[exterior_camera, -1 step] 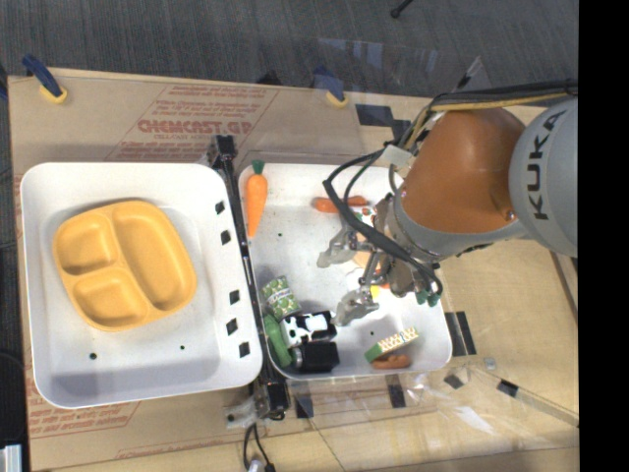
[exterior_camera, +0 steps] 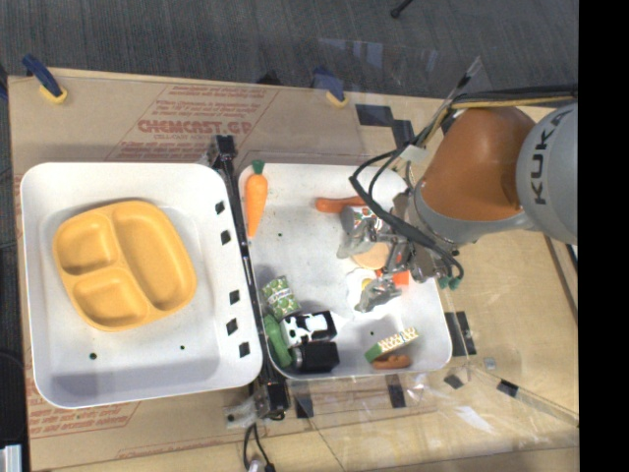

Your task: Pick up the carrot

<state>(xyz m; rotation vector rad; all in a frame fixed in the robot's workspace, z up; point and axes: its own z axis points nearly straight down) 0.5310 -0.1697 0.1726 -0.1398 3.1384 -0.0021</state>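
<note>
The carrot (exterior_camera: 256, 197), orange with a green top, lies lengthwise against the left wall of the right bin (exterior_camera: 295, 180), near its far corner. My gripper (exterior_camera: 366, 264) hangs over the middle right of the same bin, well to the right of the carrot and apart from it. Its two metal fingers (exterior_camera: 356, 232) stand open on either side of a flat tan piece (exterior_camera: 371, 256). Nothing is lifted in them.
A long orange-red piece (exterior_camera: 337, 205) lies behind the gripper. At the bin's front sit a green-white packet (exterior_camera: 279, 296), a black-and-white toy (exterior_camera: 313, 327) and a labelled block (exterior_camera: 395, 342). The left bin (exterior_camera: 39, 362) holds a yellow divided plate (exterior_camera: 123, 262).
</note>
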